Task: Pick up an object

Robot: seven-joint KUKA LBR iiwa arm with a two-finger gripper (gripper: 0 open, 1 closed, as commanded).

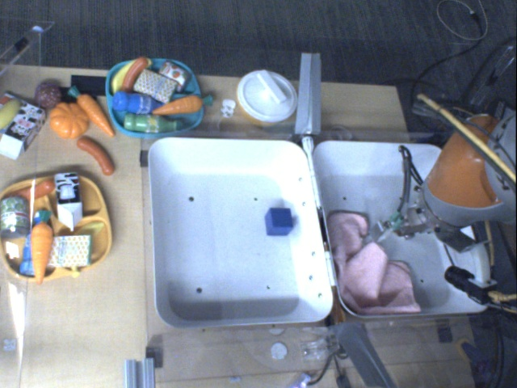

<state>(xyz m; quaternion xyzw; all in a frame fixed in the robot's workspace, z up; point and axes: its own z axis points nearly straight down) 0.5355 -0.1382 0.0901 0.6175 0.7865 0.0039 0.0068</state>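
Observation:
A small blue cube [279, 221] lies near the middle of the left white bin [186, 168]. A crumpled pink cloth [367, 269] fills the lower left of the right white bin [363, 164]. The grey arm with its orange band [462, 175] reaches in from the right over the right bin. My gripper [386, 228] hangs low at the cloth's upper right edge, close to or touching it. The wrist hides part of the bin floor behind it.
Left of the bins sit a blue bowl [121, 120] and a yellow tray [97, 241] of toy food, with loose toy vegetables [81, 120] nearby. A white lidded bowl [267, 95] stands behind the bins. Cables [485, 79] run at the right.

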